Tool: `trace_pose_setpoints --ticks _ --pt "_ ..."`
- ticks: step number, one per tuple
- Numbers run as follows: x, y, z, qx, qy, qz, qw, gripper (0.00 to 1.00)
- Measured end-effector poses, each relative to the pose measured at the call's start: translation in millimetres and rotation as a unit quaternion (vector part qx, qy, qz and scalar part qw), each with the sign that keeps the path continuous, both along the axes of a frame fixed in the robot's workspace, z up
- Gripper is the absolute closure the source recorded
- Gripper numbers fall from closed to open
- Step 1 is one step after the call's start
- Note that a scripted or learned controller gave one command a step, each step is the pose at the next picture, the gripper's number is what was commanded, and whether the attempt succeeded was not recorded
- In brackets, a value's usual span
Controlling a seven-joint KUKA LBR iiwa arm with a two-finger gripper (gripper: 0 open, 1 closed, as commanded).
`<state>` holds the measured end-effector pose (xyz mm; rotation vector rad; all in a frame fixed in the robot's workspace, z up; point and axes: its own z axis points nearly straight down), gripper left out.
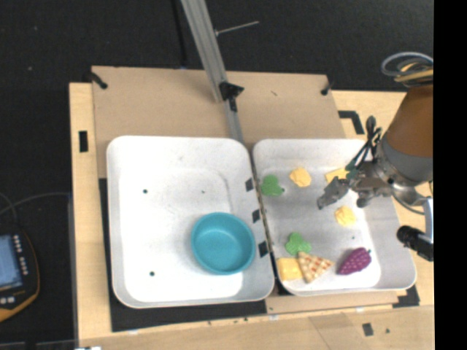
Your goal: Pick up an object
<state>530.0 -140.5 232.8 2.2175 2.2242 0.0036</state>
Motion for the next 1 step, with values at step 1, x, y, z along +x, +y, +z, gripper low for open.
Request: trace_pose_setpoints --ticks 1 --pt "0.1 0.0 0.1 0.0001 0.0 -0.001 1.0 0.0"
